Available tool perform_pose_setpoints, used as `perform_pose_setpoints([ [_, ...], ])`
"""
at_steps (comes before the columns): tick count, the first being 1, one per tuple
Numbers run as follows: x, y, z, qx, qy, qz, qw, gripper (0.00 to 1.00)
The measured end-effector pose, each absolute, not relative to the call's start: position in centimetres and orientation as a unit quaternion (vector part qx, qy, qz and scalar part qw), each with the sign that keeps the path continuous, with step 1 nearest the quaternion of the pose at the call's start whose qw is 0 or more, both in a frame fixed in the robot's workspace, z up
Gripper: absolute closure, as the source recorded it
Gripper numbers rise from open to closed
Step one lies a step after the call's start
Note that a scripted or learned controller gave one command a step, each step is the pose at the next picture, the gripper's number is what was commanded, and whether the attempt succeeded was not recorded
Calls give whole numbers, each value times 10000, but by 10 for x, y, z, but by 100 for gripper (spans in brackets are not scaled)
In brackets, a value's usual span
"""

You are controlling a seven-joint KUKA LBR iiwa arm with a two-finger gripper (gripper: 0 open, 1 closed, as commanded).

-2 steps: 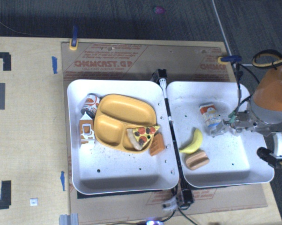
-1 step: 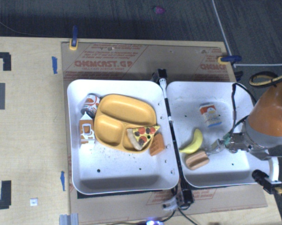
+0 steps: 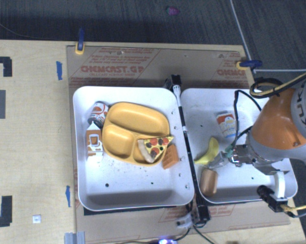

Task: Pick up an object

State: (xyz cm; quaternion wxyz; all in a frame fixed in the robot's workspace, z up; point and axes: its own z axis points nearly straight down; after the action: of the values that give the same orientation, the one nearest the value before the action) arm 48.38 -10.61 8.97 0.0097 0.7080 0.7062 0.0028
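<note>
Sitting side by side on a brown cardboard sheet (image 3: 158,60), two shallow white bins share a central divider (image 3: 183,136), which serves as the landmark here. Left of the divider, the left bin (image 3: 127,192) holds a yellow sectioned tray (image 3: 132,128) tilted across its upper half, with a toy pizza slice (image 3: 154,147) resting on the tray's lower right section. A small can (image 3: 97,114) lies at the tray's upper left, a white-and-orange carton (image 3: 93,142) just below the can, and an orange-brown wedge (image 3: 170,158) touches the divider side of the tray. Right of the divider, the right bin (image 3: 204,103) contains a toy banana (image 3: 209,151), a brown sausage-like piece (image 3: 209,181) below it, and a white packet with an orange label (image 3: 226,125) farther from the divider. The gripper (image 3: 225,156) sits low in this bin just right of the banana; its jaws appear close to the fruit, but whether they are released or clenched cannot be told from this slant. The cardboard lies on a pale wooden counter (image 3: 31,151) marked with black and blue tape; dark carpet (image 3: 143,9) lies beyond.
</note>
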Motion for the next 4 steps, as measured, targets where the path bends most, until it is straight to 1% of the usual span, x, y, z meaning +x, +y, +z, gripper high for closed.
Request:
perform_pose_setpoints([
  [1,486,-110,101,7094,7046,28,163,100],
  [2,480,-23,185,7067,7075,8,2,100],
  [3,480,-23,185,7069,7073,5,3,0],
  [4,479,-101,114,7078,7064,-5,-7,0],
])
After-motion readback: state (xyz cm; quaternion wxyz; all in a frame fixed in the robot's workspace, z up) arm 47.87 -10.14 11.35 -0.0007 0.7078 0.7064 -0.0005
